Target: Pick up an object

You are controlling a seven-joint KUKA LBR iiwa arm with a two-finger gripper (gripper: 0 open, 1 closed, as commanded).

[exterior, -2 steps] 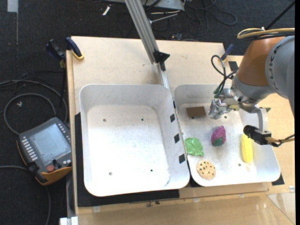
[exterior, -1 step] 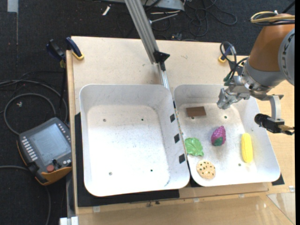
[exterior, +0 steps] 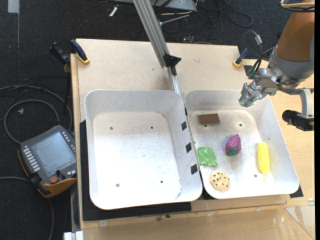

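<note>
The right bin [exterior: 272, 115] holds a brown block [exterior: 209, 118] near its back, a purple bunch of grapes [exterior: 233, 145] in the middle, a yellow corn cob [exterior: 263, 157] at the right, a green leafy piece [exterior: 206, 156] at the left and a cookie [exterior: 219, 180] at the front. My gripper [exterior: 247, 99] hangs over the bin's back right corner, above and right of the brown block. Nothing shows between its fingertips.
The left bin [exterior: 95, 109] sits beside the right one. A slanted metal pole [exterior: 152, 26] runs from the back down to the bins' shared edge. Clamps [exterior: 80, 51] sit at the bench's back corners. A teach pendant [exterior: 47, 159] lies on the floor at left.
</note>
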